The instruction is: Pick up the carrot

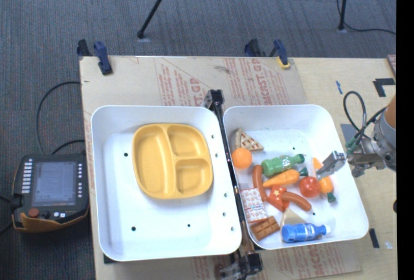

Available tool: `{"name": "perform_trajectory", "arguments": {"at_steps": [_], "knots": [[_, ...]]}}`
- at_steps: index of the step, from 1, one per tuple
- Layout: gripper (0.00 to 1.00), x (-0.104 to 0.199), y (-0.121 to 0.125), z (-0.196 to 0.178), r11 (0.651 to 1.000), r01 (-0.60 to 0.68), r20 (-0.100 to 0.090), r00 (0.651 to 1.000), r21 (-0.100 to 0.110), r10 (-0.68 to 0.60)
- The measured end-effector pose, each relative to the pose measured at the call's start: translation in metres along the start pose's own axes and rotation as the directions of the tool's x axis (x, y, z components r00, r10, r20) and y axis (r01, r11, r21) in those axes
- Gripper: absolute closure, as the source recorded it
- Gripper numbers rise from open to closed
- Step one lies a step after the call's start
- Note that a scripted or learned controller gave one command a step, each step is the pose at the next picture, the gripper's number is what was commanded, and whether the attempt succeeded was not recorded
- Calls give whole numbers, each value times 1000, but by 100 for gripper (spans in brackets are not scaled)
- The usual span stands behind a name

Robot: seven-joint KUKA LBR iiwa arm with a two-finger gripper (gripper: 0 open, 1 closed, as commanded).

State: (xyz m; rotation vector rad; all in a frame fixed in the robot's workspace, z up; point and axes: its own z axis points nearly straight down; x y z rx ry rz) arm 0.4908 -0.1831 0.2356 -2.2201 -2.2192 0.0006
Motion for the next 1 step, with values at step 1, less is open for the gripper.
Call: {"name": "perform_trajectory", "arguments": {"at_steps": [1], "knots": [[0, 1, 56, 130, 998, -67, 1, 998, -11, 67]]}}
